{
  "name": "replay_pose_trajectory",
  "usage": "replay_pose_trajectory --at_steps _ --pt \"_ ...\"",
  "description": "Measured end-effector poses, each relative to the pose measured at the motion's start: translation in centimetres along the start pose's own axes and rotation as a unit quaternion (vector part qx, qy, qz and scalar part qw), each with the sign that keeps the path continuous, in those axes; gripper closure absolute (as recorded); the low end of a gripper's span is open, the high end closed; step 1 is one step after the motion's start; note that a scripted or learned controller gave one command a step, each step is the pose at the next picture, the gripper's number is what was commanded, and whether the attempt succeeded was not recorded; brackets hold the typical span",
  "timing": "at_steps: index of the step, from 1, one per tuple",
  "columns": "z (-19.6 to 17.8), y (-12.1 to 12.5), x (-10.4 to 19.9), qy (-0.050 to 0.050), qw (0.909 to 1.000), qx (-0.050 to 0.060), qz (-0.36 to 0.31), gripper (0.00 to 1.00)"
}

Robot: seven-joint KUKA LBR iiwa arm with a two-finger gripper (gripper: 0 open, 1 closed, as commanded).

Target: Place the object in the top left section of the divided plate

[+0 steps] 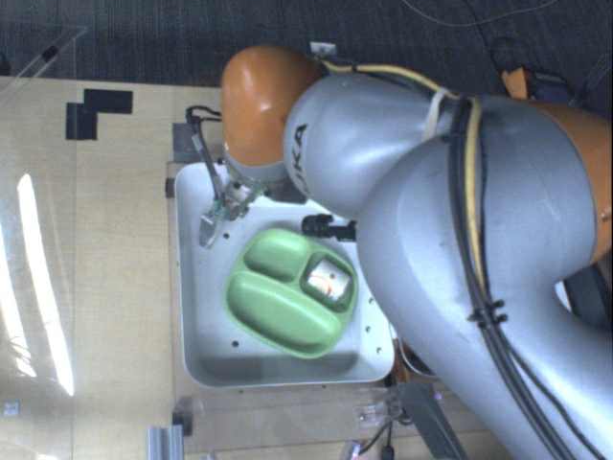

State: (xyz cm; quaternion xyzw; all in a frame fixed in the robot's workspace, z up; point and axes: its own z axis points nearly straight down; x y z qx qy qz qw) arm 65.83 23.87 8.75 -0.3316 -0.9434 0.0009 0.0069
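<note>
A green divided plate (283,314) lies tilted in the white bin (196,353). A small white object with a red and orange mark (329,280) rests in the plate's small right-hand section. The small section at the plate's upper left (276,254) holds nothing, and neither does the long lower one. My gripper (213,220) hangs over the bin floor just up and left of the plate, near the bin's left wall. Nothing visible is held at its tip. The thick grey arm with its orange band (259,94) covers the bin's far right side.
The bin's left wall (178,257) runs close beside the gripper. Bare bin floor (206,305) shows left of and below the plate. The tan bench top (86,257) stretches to the left, with black markers (96,110) at its far edge.
</note>
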Motion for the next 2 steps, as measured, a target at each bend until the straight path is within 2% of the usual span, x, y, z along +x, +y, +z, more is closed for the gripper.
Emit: replay_pose_trajectory --at_steps 1,2 --pt "-10.3 -4.3 3.7 -0.007 0.9998 -0.005 -0.015 0.0" --pt "-8.9 -0.9 0.6 -0.008 0.9988 -0.005 -0.049 0.0"
